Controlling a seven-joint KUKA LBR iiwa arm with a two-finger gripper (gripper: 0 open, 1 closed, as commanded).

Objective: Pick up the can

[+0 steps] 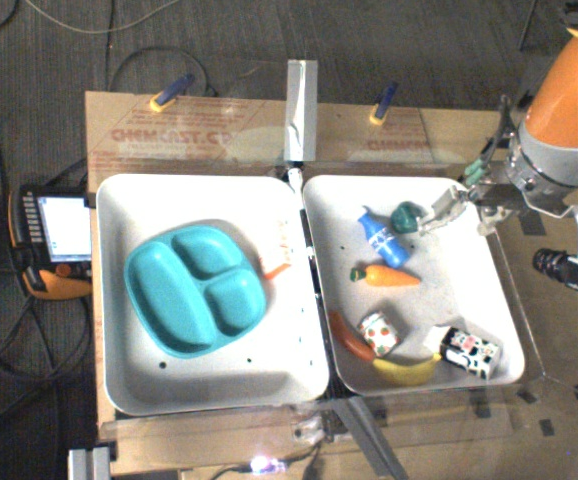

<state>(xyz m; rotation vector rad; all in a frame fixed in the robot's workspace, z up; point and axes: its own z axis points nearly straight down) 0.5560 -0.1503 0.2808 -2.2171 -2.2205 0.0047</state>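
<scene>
The can [380, 334] lies in the right bin [504, 278] beside the banana [405, 370], well apart from the tool [439, 213], whose opening I cannot tell, so it should come straight down and avoid the carrot [389, 276].

the can [378, 334] is hemmed by a banana [406, 370] and a red pepper [347, 336], open from above.
</scene>
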